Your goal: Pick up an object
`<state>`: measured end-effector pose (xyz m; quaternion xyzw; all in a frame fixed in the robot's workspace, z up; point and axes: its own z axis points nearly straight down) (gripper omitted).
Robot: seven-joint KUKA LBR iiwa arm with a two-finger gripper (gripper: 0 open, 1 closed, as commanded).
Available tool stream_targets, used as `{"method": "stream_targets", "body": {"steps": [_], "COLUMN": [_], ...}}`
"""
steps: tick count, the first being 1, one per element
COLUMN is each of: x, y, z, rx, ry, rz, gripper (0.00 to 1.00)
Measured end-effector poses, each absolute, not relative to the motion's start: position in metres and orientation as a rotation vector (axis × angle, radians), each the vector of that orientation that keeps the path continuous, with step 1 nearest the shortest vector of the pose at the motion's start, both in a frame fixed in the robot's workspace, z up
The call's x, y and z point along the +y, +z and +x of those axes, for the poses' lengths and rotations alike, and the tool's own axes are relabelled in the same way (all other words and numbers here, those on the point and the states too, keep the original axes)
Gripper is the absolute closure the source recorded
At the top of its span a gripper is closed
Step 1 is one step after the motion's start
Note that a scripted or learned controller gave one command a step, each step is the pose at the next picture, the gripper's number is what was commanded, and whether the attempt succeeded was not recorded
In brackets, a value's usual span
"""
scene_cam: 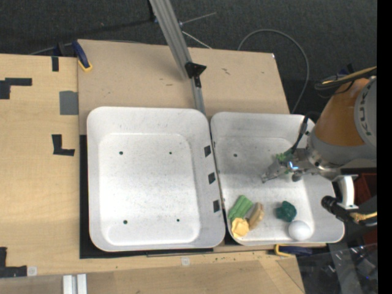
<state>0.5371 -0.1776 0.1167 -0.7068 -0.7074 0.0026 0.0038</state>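
Observation:
The right bin (245,133) holds several small objects near its front edge: a green ridged piece (241,206), a tan piece (255,214), a yellow piece (239,227), a dark teal lump (285,211) and a white ball (299,229). My gripper (271,173) hangs low over the middle of the right bin, pointing left, a little behind and between the green piece and the teal lump. Nothing shows between its fingers.
The left bin (147,176) lies beside the right one. A grey metal pole (174,32) slants in from the top toward the bins' shared edge. The arm's orange band (343,118) and wrist stand over the right bin's right rim.

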Motion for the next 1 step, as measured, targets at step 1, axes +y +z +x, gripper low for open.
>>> {"method": "stream_targets", "body": {"steps": [1], "x": [-0.1773], "y": [0.1304], "z": [0.5389], "rx": [-2.221], "ry": [0.002], "rz": [-2.218], "gripper": [1.00]}}
